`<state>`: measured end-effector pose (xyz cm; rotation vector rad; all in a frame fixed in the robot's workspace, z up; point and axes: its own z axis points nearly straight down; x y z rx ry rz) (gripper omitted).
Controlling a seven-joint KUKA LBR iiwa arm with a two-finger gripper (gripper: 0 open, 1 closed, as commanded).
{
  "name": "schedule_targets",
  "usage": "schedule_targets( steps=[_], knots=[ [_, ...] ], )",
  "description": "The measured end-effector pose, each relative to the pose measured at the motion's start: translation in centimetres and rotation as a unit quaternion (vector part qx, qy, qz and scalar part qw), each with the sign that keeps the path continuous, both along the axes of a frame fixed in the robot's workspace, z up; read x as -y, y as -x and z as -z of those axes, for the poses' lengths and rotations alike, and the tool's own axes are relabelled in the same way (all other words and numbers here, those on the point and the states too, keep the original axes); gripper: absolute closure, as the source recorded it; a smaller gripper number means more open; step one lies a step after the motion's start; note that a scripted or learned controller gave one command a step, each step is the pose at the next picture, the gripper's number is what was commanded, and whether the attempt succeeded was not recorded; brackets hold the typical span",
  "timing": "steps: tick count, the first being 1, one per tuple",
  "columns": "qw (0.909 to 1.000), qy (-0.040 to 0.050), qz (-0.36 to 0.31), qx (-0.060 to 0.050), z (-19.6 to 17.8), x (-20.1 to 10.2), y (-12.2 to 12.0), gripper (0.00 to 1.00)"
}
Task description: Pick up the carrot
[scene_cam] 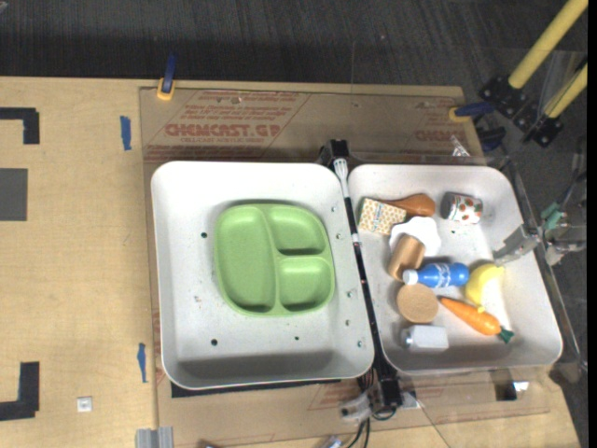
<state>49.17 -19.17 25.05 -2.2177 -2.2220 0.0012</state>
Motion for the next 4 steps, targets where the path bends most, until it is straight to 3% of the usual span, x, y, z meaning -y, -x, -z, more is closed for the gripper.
schedule_targets(
  steps=[1,2,3,4],
  knots=[
    [0.9994,-0.0011,0.034,-0.003,13.8,-2.7,0.7,0.00],
    [0.9976,0.0011,-0.070,0.002,16.1,-4.9,1.1,0.00],
    [0.9893,0.0042,-0.146,0.006,16.1,-8.8,0.9,0.00],
    [0.9610,0.0068,-0.276,0.008,16.2,-0.3,-1.6,0.00]
  ],
)
